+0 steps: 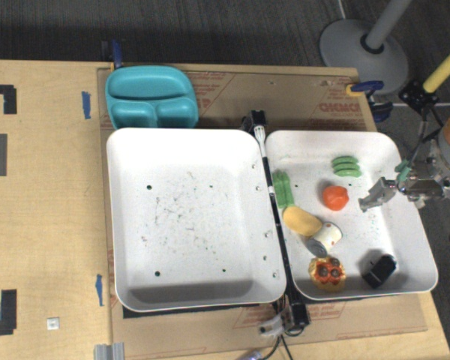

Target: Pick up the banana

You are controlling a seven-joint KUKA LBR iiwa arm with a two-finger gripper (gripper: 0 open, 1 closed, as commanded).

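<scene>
Camera view is looking down on 2 white bins sitting side by side on a cardboard-covered bench, with a teal divided tray [151, 96] lying just beyond the left bin [127, 201]. All the items are resting in the right bin [420, 265], most of them crowding toward its left wall. The banana [301, 220], a short yellow piece, is lying near that wall, between a green pod-shaped toy [283, 189] above it and a small white cylinder [329, 235] that looks to be touching its lower end. An orange ball [335, 197] and a green ridged item [346, 166] are sitting farther right; a spotted yellow-and-red toy [327, 272] and a black object [379, 269] are lying along the near edge. The gripper [376, 196] is reaching in over the bin's right side, well apart from the banana and carrying nothing; whether its tips are spread or pinched cannot be told here. Judging by the crowding, a clean approach is probably calling for coming down along the banana's freer upper end.
</scene>
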